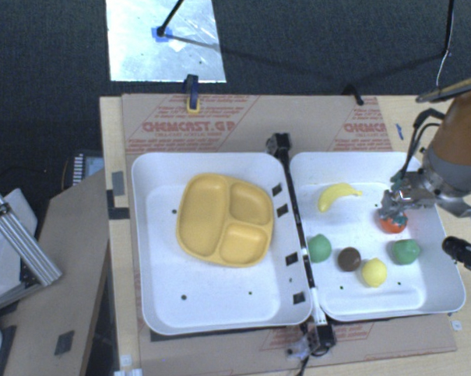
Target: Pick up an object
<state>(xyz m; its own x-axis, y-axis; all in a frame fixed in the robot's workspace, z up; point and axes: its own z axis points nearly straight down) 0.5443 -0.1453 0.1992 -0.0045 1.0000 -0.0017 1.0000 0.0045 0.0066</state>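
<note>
1. Fingers [393, 209] of the arm sit low over the orange-red object [392, 224] in the right bin [435, 295]; whether they are apart or clamped on it cannot be told, since the metal tips blur into the object's top.
2. That orange-red object lies toward the right bin's right side, near its far half.
3. Also in the right bin: a yellow banana [338, 195] toward the far left, a green ball [319, 247] by the left wall, a brown ball [348, 258] just beside it, a yellow lemon-like fruit [374, 272] near the brown one, and a green fruit [405, 251] below the fingers.
4. A yellow divided plate [224, 219] rests in the left bin [158, 296].
5. Both bins stand on a cardboard-covered counter [217, 122].
</note>
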